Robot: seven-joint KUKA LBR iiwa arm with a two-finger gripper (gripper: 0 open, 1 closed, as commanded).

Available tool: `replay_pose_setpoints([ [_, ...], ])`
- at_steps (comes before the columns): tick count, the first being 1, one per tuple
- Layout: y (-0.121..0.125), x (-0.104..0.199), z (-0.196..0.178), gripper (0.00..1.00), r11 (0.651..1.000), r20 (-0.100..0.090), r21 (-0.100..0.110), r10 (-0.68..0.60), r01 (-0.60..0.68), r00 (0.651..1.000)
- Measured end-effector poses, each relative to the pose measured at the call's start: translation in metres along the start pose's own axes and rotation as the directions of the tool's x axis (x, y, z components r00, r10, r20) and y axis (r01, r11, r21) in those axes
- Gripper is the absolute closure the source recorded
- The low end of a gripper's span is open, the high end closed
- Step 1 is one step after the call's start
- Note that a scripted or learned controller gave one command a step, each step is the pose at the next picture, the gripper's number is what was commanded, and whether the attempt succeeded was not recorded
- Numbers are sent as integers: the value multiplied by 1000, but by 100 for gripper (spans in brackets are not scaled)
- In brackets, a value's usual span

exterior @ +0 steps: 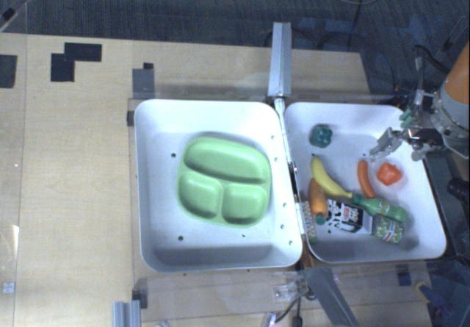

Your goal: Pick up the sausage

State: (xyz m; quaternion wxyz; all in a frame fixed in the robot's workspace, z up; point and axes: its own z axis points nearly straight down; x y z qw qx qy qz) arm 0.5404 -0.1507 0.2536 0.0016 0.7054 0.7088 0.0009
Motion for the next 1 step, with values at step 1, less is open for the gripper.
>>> replay_pose_setpoints([
  [1,16,-39,-13,0,988,0,-3,152,-152,988],
])
